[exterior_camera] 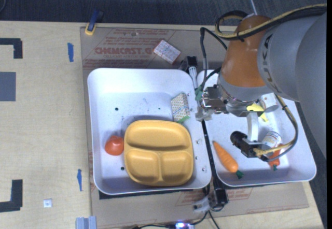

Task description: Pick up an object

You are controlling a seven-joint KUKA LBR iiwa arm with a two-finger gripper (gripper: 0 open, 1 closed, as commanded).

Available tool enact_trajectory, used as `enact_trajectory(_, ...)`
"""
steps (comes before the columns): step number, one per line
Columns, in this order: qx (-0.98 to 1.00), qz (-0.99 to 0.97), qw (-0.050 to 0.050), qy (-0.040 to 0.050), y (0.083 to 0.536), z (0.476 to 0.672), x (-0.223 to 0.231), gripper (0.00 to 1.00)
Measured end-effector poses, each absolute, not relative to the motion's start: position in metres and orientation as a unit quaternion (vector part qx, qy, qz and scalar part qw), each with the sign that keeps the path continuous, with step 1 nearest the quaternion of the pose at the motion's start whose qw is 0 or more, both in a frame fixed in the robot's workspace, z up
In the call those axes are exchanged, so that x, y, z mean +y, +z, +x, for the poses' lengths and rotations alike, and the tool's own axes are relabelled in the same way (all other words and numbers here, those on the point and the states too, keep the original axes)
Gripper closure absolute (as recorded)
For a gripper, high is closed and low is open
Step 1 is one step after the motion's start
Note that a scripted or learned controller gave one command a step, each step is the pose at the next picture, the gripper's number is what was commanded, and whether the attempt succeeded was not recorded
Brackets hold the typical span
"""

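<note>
Where left bin [104,93] meets right bin [301,166], mid-frame, gripper [206,104] hangs beside patterned packet [180,106]; cannot tell its opening. Carrot [226,156] lies lower right.

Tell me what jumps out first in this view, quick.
The big yellow divided tray filling the front of the left bin, with a small red-orange ball at its left. Then the grey arm looming over the right bin, where an orange carrot lies.

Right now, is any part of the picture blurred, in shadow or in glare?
Camera view: the grey arm, close to the lens, looks soft; the yellow tray and the carrot are sharp; the left bin is evenly lit, without strong glare.
</note>
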State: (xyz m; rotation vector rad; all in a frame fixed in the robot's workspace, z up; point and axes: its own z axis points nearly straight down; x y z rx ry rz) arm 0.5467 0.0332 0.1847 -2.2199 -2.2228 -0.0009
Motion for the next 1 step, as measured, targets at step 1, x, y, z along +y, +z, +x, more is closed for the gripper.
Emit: enact_trajectory(1, -0.707, -0.707, 0.001, 0.0006, 0.1846, 0.5122, 0.0026, 1.0)
